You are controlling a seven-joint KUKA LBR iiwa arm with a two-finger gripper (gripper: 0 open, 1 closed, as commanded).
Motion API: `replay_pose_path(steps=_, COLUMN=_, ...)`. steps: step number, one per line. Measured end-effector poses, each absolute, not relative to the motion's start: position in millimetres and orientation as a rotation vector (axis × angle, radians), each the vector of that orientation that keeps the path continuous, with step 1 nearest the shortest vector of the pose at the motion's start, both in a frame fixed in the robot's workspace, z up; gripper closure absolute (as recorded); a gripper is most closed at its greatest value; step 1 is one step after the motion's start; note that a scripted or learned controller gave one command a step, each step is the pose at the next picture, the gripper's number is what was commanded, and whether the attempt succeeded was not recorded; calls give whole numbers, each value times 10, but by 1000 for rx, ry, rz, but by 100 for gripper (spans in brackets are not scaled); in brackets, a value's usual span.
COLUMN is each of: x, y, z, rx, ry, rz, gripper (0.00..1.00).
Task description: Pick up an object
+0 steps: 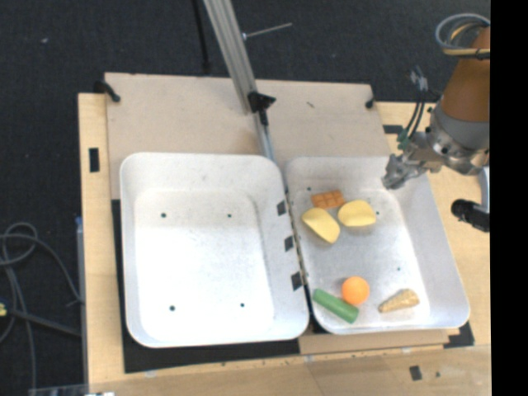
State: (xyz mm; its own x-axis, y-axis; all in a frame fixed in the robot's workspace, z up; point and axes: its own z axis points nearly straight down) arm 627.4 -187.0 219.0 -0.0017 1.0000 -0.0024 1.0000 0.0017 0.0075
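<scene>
Lying in the right bin (429,221), all apart from the gripper: a small orange waffle-like block (327,199) near the bin's far middle; just below it a yellow wedge (320,224) tilted on a slant, almost touching a second yellow rounded piece (357,214) to its right; nearer the front, an orange ball (355,289) touching a green cylinder (335,305) lying flat on a slant; further right, a tan crusty wedge (399,301) near the front rim.

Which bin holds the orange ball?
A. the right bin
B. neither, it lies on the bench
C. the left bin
A: the orange ball lies in the right bin, between the green piece and the beige piece.
</scene>
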Motion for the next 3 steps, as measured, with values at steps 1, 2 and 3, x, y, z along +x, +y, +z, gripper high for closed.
replay_pose_path(steps=1, x=6307, y=-1287, z=2200, rx=2214, ry=2229, rz=2, gripper=100)
replay_pose_path(steps=2, x=6403, y=-791, z=2147, rx=2215, ry=2230, rz=1, gripper=100)
replay_pose_path(steps=3, x=6508, y=-246, z=2322, rx=2212, ry=2229, rz=5, gripper=100)
